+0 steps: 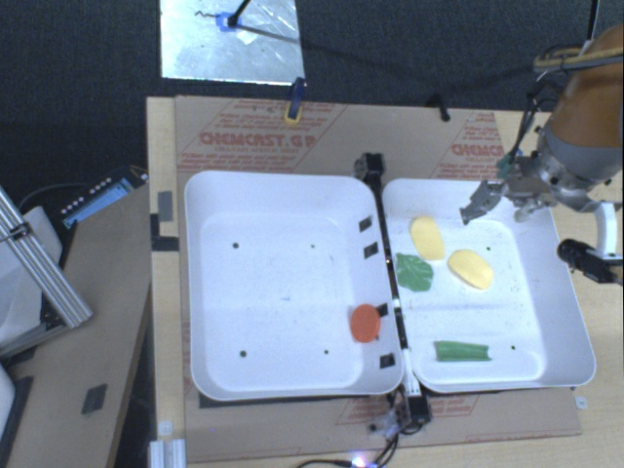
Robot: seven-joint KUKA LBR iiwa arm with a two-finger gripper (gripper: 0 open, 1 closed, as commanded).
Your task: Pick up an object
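Gripper point(499, 200) at upper right of frame, above right bin point(561, 291). Finger state: cannot tell. No object lifted; pick outstanding.

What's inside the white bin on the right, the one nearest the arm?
The right bin holds two yellow pieces, a leafy green piece and a flat green piece. The pincer hangs over its far corner, hiding the floor there.

Arm point(585, 115) enters from the right, orange band above grey wrist. Tool point(497, 203) hangs at the right bin's point(570, 339) far right corner, over its inside, fingers point(478, 206) spread apart and angled down-left, nothing between them.
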